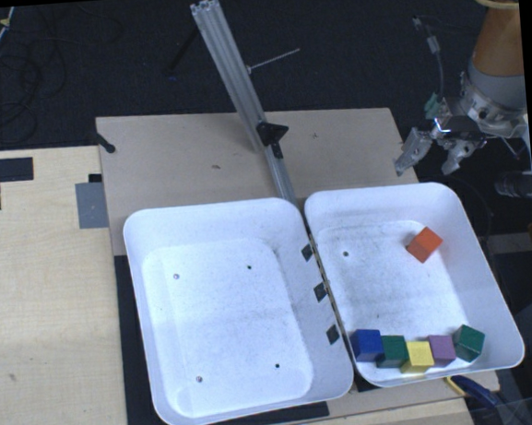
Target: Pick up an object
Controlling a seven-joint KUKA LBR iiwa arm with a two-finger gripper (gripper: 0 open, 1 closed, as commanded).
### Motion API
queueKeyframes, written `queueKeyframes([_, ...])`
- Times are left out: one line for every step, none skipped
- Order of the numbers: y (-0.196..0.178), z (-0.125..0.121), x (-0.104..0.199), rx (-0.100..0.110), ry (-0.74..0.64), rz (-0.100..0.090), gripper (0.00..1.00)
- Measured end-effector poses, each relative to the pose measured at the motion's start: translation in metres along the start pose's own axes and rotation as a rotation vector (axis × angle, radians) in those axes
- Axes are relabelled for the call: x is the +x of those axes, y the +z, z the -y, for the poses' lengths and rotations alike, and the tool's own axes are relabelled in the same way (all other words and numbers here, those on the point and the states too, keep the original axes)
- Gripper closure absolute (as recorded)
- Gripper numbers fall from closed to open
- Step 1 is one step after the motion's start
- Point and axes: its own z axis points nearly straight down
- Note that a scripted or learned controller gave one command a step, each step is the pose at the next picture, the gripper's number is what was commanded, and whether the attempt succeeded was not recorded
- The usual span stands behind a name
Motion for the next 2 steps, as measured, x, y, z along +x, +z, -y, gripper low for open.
queueKeyframes([0.197, 0.001, -0.043, 0.006, 0.006, -0.001, 0.0])
queueKeyframes([0.153, 0.007, 0.005, -0.003, 0.001, -0.001, 0.0])
